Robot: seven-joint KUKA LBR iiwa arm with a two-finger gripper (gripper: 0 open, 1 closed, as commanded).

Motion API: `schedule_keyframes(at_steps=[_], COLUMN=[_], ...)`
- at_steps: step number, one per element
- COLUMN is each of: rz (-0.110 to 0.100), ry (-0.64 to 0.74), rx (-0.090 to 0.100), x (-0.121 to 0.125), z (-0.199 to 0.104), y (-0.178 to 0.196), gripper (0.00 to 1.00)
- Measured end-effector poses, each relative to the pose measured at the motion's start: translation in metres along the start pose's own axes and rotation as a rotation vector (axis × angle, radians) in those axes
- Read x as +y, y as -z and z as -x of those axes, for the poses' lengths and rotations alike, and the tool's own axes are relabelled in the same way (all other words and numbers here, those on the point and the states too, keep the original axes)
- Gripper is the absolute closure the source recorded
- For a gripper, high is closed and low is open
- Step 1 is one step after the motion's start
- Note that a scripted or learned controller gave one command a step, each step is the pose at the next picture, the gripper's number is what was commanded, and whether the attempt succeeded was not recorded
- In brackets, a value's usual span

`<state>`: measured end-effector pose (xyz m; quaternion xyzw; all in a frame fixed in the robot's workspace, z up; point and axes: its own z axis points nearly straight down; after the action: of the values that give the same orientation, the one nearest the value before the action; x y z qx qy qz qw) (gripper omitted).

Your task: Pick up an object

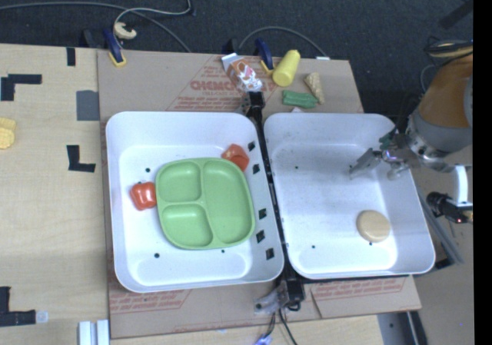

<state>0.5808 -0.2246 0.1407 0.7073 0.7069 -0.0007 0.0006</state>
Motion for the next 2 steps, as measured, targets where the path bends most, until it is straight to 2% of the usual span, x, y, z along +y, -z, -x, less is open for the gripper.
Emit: schedule_keyframes(at_steps=[1,2], rz=[0.000,-0.002], ry=[0.001,0.001], rx=[0.002,0.002], x=[-0.055,-0.080], z=[-0.004,-0.001], y=[0.055,-0.005], gripper=[0.00,0.00])
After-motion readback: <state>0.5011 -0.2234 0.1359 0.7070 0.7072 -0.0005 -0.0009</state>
